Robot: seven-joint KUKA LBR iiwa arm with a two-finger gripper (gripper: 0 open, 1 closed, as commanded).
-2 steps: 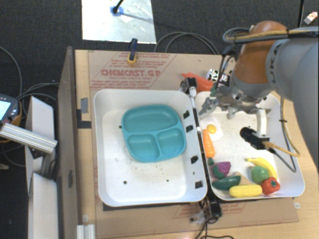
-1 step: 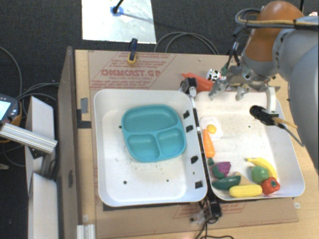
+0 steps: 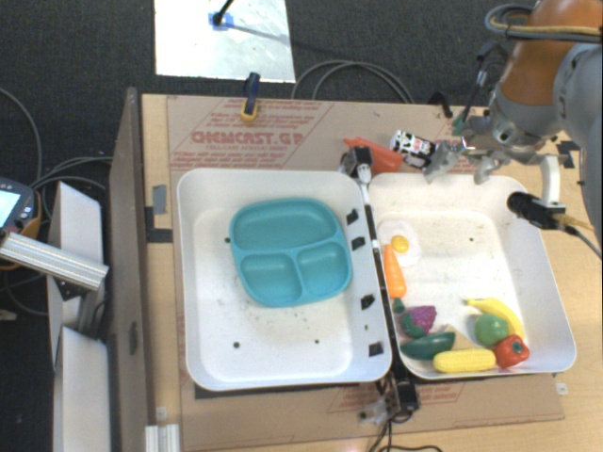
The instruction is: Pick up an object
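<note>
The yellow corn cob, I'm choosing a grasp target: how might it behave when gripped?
The corn cob looks round and lies on its side, so it may roll if nudged. It sits against the bin's near wall beside the tomato, likely crowding the fingers.

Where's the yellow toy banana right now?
The yellow toy banana lies in the right white bin, near its front right corner, touching the green round fruit just in front of it.

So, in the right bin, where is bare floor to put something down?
The right bin has bare floor in its upper and middle part, between the fried egg and the right wall. The lower edge is crowded: corn, tomato, banana, cucumber.
</note>
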